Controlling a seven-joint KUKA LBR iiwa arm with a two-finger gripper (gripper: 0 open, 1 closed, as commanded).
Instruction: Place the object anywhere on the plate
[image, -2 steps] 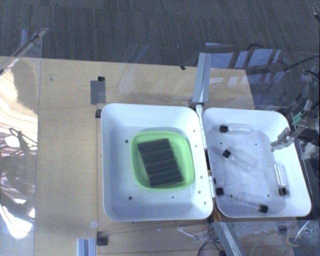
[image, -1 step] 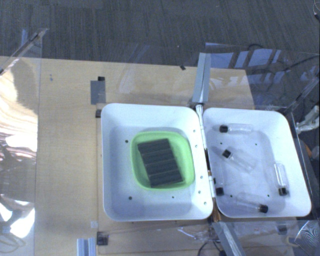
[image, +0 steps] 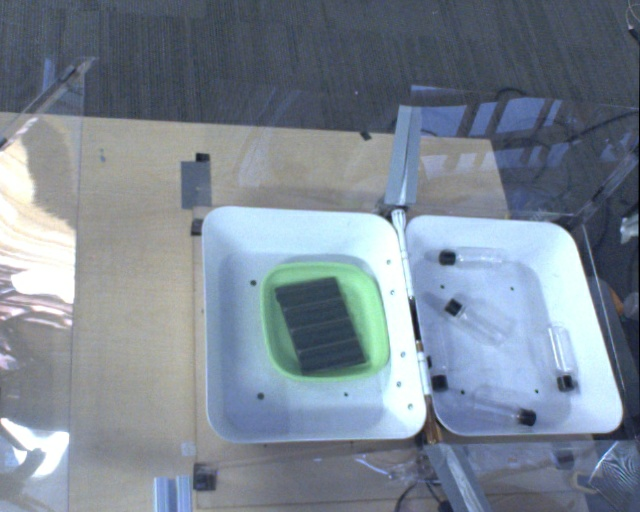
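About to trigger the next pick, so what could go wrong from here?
1. The clear tubes barely stand out against the right bin; a grasp may miss.
2. One tube lies close to the wall, leaving little finger room.
3. The dark rack covers most of the green plate, leaving little bare surface.

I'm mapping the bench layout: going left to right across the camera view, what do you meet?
Bare wooden bench → left bin → green plate bearing a dark ridged block → right bin holding clear black-capped tubes.
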